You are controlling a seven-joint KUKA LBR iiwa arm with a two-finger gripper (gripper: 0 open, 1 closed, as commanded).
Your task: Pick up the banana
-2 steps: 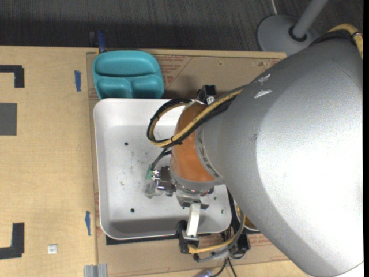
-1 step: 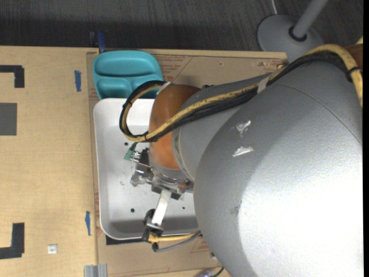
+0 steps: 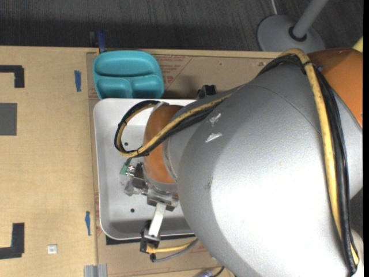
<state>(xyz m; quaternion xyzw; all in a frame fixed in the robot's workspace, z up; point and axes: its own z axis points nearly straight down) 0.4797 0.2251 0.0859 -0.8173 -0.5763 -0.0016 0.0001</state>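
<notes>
My grey arm [image 3: 265, 172] with its orange band [image 3: 158, 149] reaches in from the right and covers most of the white bin [image 3: 106, 154]. The gripper [image 3: 138, 183] hangs low over the bin's left half, close to the floor, seen from above as a cluster of metal parts. A black and yellow cable [image 3: 130, 134] loops off the wrist over the bin's far left part. The arm hides whatever lies under and to the right of the gripper.
A teal moulded tray [image 3: 128, 74] stands just beyond the bin's far edge. Brown cardboard bench surface [image 3: 46, 154] with black and blue tape marks stretches to the left. A grey stand base [image 3: 282, 33] sits on the dark floor at the back right.
</notes>
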